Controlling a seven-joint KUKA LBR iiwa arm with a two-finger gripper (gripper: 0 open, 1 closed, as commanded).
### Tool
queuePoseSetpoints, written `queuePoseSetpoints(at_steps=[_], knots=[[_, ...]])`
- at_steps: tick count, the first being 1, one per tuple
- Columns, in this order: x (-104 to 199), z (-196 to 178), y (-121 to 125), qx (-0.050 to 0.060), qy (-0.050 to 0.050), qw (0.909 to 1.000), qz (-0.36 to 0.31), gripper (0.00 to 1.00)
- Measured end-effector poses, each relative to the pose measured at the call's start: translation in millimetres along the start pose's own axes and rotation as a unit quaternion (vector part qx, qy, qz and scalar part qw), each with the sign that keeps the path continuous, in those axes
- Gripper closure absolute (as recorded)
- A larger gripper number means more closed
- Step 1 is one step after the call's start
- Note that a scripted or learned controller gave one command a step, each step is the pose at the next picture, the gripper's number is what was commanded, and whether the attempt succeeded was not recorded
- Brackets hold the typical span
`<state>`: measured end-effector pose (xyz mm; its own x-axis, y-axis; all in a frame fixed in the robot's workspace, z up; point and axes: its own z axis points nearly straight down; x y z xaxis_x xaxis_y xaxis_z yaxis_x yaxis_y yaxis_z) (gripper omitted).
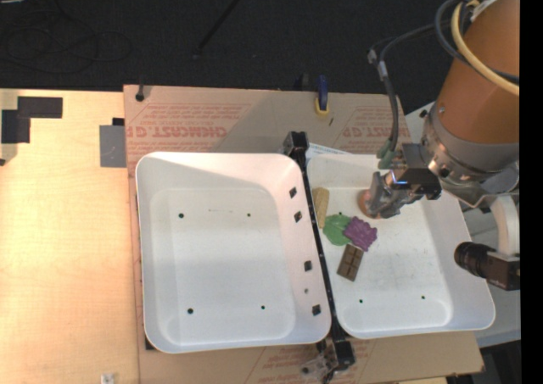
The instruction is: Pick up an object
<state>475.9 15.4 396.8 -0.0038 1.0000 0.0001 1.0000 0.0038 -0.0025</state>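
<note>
You are looking at two white bins: the left bin [221, 251] has small black dots on its floor, and the right bin [424, 289] shows faint dark specks. A row of black clips [307, 238] runs between them. In the right bin you have a tan cylinder [321, 202], a green piece [336, 229], a purple piece [361, 233] and a dark brown block [350, 263]. The gripper [383, 196] is metallic grey, and the arm's band [488, 60] at upper right is orange. The cardboard [221, 124] under the bins is brown with red lettering. The bench [59, 238] at left is pale wood with black and grey squares.
</note>
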Motion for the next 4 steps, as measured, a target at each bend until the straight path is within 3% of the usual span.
queuePoseSetpoints(at_steps=[1,2,3,4], knots=[[-48,218,25,0.006,0.0,1.0,0.004,1.0],[-48,200,26,0.003,0.0,1.0,0.005,1.0],[-20,143,57,-0.003,0.0,1.0,0.0,1.0],[29,47,96,-0.004,0.0,1.0,-0.001,1.0]])
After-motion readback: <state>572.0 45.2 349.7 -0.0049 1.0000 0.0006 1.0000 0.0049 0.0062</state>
